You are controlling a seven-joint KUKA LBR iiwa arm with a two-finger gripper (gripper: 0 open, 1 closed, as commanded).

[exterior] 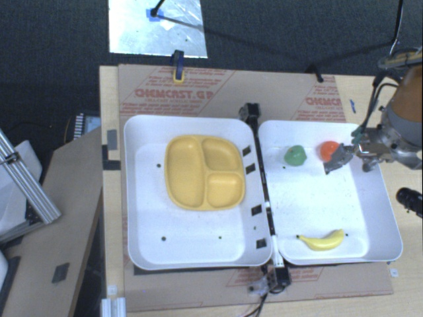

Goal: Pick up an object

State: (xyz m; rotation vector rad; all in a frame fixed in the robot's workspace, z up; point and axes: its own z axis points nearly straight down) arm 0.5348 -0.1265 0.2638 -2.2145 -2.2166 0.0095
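Observation:
The right white bin holds three objects. A small green round object lies near its far left. An orange-red round object sits to the right of the green one. A yellow banana lies near the front edge. My gripper hangs over the far right part of this bin, open, with nothing between its fingers. Its left finger is just in front of the orange-red object and partly covers it. The right finger stands well apart from it.
The left white bin holds a yellow divided plate. A black divider with clips runs between the bins. The grey arm with its orange band enters from the right. Cables cross the dark floor behind the bench.

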